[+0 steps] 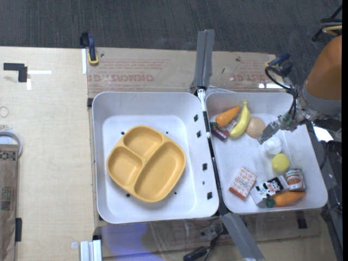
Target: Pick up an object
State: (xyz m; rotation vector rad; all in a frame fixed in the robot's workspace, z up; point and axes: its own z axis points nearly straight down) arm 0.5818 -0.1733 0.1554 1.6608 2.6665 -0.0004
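Wooden bench (43, 189) w/ two white bins. Left bin (103, 145) holds a yellow divided plate (145, 163), bare floor all round it. Right bin (318, 173) is crowded: banana (242, 121), carrot (227, 116), yellow ball (280, 162), can (293, 179), snack packet (242, 182); open patch mid-bin. Gripper (271, 132) hangs just right of the banana, above a white lump (273, 144); grip state: can't tell.

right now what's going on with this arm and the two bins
A grey robot arm reaches in from the right, its claw low over the right bin, beside a round tan item and a white lump. Nothing is visibly lifted. A banana, a lemon and a can lie there too; the left bin holds a yellow divided plate.
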